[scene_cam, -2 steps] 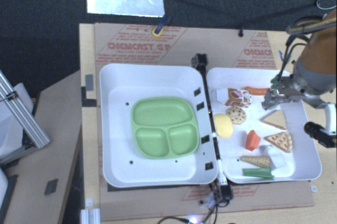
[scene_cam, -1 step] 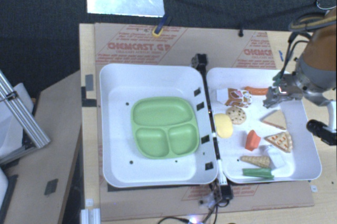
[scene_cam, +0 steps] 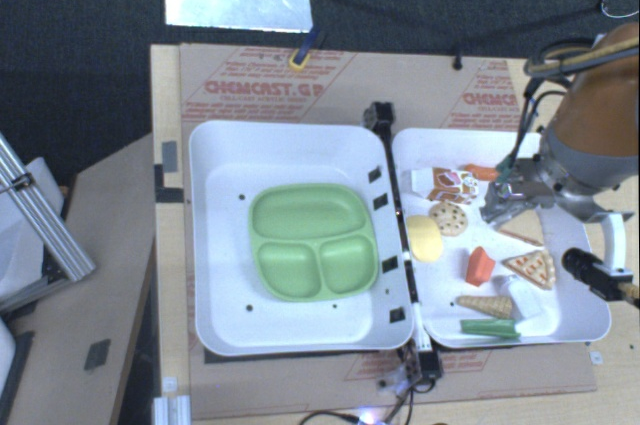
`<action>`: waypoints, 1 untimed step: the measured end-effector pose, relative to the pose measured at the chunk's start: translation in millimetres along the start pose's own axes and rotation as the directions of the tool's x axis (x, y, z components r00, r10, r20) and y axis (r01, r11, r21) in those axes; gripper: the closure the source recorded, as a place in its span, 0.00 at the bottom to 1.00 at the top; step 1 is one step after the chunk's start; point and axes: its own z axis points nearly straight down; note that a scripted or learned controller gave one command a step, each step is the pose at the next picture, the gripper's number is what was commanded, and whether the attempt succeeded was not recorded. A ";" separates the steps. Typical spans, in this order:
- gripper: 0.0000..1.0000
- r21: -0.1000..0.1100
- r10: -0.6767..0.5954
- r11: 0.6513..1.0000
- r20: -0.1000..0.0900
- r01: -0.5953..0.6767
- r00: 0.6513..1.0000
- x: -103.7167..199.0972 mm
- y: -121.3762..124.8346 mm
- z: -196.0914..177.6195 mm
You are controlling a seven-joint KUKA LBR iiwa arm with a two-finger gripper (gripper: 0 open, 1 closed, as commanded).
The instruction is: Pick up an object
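In the left bin (scene_cam: 215, 213) you have a smooth pale-green plastic plate (scene_cam: 312, 241), rounded at the corners and moulded into three compartments. The right bin (scene_cam: 575, 318) holds the toy food. A printed wrapper-like piece (scene_cam: 453, 182) lies at the far end, and a round speckled cookie (scene_cam: 449, 217) sits just near of it. A soft yellow lump (scene_cam: 424, 238) rests against the left wall. A small red-orange block (scene_cam: 480, 264) is near the middle, with a pizza wedge (scene_cam: 530, 267) to its right. A ridged tan cone (scene_cam: 485, 305) and a glossy green stick (scene_cam: 489, 327) lie along the near edge. Your arm (scene_cam: 595, 123) leans in from the right, wrist bent down over the bin. Its metal gripper (scene_cam: 508, 201) hangs just right of the cookie. You cannot tell how its fingers stand.
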 end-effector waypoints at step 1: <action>1.00 0.001 0.001 1.000 0.001 -0.001 1.000 26.3 -14.8 8.6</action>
